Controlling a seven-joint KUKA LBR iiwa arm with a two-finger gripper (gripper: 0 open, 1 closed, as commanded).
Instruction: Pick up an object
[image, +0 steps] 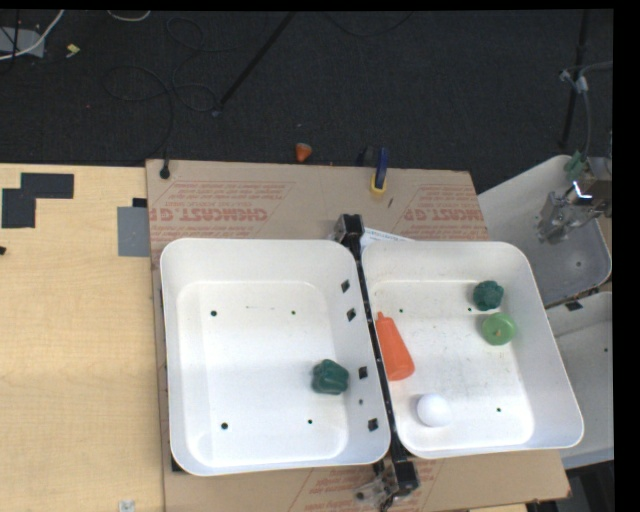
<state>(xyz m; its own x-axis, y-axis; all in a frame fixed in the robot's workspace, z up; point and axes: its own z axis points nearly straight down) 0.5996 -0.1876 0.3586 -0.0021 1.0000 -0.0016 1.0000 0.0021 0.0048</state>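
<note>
The left bin (190, 300) holds one dark green lump (329, 376) near its lower right corner. In the right bin (540, 400), an orange tapered piece (393, 348) lies against the left wall. A white ball (432, 410) rests just below the orange piece. A dark green rounded object (488, 294) sits at the upper right, and a light green round object (497, 328) lies close beneath it.
Both bins rest on a cardboard sheet (260, 205) on the wooden bench (70, 330). Black clips (352, 290) run along the seam between the bins. A grey plate with metal hardware (568, 212) stands at the right. A blue and yellow clamp (379, 172) sits at the cardboard's far edge.
</note>
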